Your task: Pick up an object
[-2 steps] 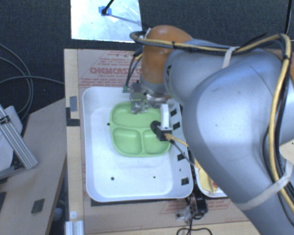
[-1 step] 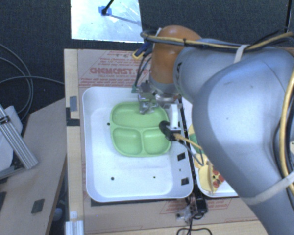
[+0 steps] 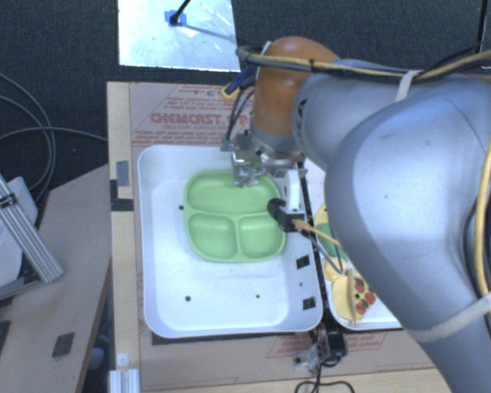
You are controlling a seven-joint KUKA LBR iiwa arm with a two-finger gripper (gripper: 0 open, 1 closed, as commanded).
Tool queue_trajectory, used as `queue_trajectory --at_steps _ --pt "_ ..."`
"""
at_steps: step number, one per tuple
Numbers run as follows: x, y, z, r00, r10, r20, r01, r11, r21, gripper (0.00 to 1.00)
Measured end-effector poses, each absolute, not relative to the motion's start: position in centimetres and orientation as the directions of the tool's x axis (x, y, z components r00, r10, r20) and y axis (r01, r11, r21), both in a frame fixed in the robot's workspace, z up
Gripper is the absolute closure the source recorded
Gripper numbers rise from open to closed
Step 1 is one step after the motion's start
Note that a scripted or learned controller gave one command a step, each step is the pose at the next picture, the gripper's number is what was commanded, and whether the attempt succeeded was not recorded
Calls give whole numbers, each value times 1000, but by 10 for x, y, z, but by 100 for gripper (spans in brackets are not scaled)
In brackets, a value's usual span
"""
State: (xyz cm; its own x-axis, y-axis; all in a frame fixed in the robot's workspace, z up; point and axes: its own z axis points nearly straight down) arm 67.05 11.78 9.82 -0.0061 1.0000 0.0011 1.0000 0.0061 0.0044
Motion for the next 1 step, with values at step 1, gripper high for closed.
queue_trajectory --at_steps 1 --pt "615 60 240 3 1000 0 1000 -3 3 100"
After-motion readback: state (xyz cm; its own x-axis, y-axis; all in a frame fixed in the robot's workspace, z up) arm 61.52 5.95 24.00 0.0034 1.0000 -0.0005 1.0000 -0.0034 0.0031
